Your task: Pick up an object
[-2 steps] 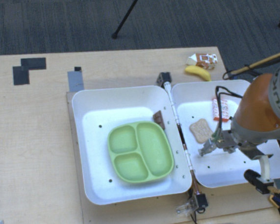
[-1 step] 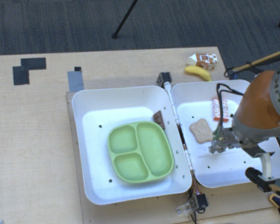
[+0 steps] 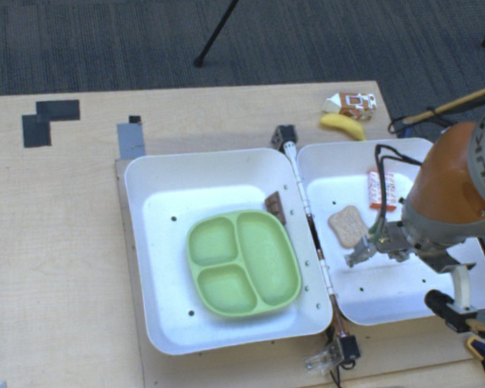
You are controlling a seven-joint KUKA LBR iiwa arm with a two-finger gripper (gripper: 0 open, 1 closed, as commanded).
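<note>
The jaws [image 3: 363, 250] are being held low in the right bin [image 3: 356, 306] — whether released or clenched cannot be told. The tan slice [image 3: 346, 226] is lying just beyond them, toward the bin's far-left side, its long axis running near-to-far.

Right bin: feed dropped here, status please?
Gripper low in right bin, beside tan slice. Nothing seen between its fingers. Red-white packet behind. Green tray in left bin.

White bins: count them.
2. The left bin holds the green divided plate; the right bin sits beside it, under the hand.
</note>
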